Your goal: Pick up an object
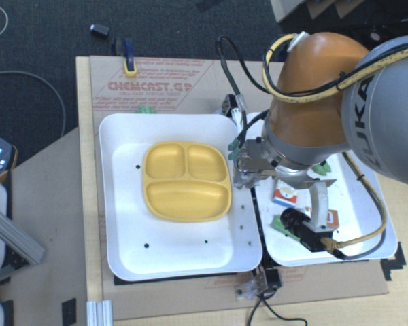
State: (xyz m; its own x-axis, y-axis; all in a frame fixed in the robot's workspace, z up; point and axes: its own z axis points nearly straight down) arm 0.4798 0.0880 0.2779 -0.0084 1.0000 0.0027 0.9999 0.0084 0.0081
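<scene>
A yellow divided plate (187, 182) lies flat in the middle of the left bin (122, 236). My gripper (290, 182) hangs low over the near-left part of the right bin (374, 240), mostly hidden under the orange-banded wrist. Just below it lies a small white card with red and blue print (284, 197). A green piece (278, 223) sits a little nearer the front, another green piece (321, 170) peeks out beside the wrist, and an orange-red item (332, 219) lies to the right. Nothing is seen held.
The arm covers most of the right bin. The bins stand on a cardboard sheet (156, 80) with a blue and yellow clamp (129, 56) at its far edge. Cables run along the ridge between the bins (257, 216).
</scene>
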